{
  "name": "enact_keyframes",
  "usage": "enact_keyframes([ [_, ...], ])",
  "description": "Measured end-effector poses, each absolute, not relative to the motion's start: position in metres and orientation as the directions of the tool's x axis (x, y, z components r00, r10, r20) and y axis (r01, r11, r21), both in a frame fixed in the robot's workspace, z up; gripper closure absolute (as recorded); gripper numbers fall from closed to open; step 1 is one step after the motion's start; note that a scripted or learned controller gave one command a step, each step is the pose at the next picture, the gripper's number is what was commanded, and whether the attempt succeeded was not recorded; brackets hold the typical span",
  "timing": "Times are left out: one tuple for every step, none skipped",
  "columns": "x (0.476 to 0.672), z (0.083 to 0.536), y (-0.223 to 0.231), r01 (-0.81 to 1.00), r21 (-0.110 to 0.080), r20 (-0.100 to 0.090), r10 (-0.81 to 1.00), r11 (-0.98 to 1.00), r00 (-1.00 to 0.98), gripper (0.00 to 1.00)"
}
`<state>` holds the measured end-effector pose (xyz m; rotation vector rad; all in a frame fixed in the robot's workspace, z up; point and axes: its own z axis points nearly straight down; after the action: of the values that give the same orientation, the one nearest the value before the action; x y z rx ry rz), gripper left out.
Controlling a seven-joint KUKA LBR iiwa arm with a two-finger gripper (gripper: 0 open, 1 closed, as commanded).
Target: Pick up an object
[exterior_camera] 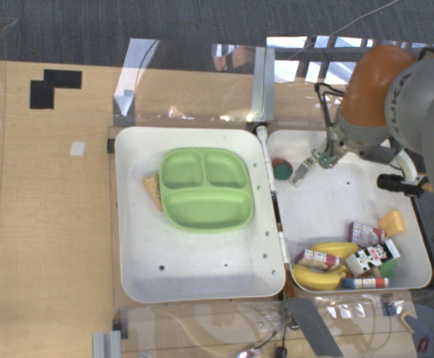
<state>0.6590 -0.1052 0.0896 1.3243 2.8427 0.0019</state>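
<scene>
My gripper (pixel 303 171) hangs low over the far left part of the right bin (pixel 329 207), below the grey arm with its orange band (pixel 372 84). Just to its left, near the bin's left wall, lies a small green and red object (pixel 282 169), close to the gripper tip. I see nothing held. At the near end of the right bin sit two yellow bananas (pixel 320 276), a small pink carton (pixel 318 258), a black and white item (pixel 373 256), a patterned box (pixel 365 233), an orange block (pixel 391 222) and a red and blue marker (pixel 366 283).
In the left bin (pixel 139 267) a green divided plate (pixel 205 189) lies flat with a tan waffle-like piece (pixel 152 191) tucked at its left edge. A raised divider (pixel 273 200) separates the bins. Clear panels stand behind them.
</scene>
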Motion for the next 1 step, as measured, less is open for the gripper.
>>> enact_keyframes([
  [0.6632, 0.1043, -0.1031, 0.763, 0.015, -0.014, 0.763, 0.646, -0.646, 1.00],
])
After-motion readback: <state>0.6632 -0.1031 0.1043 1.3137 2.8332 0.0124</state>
